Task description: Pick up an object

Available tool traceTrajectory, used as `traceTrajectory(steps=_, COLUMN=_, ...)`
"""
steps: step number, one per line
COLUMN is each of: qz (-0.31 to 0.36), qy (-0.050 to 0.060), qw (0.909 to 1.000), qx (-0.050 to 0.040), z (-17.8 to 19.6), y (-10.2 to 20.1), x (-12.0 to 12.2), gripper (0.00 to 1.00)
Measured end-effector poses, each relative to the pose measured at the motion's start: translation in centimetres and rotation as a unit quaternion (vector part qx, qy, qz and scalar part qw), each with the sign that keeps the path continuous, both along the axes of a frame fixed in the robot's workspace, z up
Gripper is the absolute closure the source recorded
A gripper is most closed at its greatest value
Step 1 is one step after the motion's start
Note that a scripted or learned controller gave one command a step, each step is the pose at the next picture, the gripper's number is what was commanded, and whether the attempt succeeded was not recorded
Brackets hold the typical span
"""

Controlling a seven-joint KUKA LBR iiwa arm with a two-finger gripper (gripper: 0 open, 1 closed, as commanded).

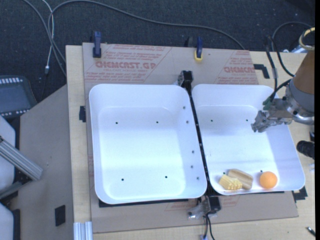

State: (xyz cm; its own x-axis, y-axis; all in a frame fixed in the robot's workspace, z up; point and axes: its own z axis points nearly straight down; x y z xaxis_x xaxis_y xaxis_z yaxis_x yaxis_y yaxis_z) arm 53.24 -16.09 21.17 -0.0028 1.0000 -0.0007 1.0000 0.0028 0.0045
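Three small objects lie along the near edge of the right bin (235, 109): a yellow ridged piece (230, 183), a tan roll-shaped piece (241, 175) touching it, and an orange ball (268, 180) a little to their right. My gripper (261, 123) hangs over the right side of that bin, well behind the objects and apart from them. Nothing shows between its fingers.
The left bin (145, 94) stands beside the right one on a cardboard-covered board. Blue and yellow clamps (96, 41) hold the board's far edge. Cables run across the dark floor behind. A grey metal bar (20, 161) lies at the left.
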Motion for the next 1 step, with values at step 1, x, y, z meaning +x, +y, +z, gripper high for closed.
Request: traceTrajectory(steps=1, qz=-0.002, qy=0.0, qw=1.0, qx=-0.0003, z=4.1, y=-2.15, x=-1.94, gripper=1.0)
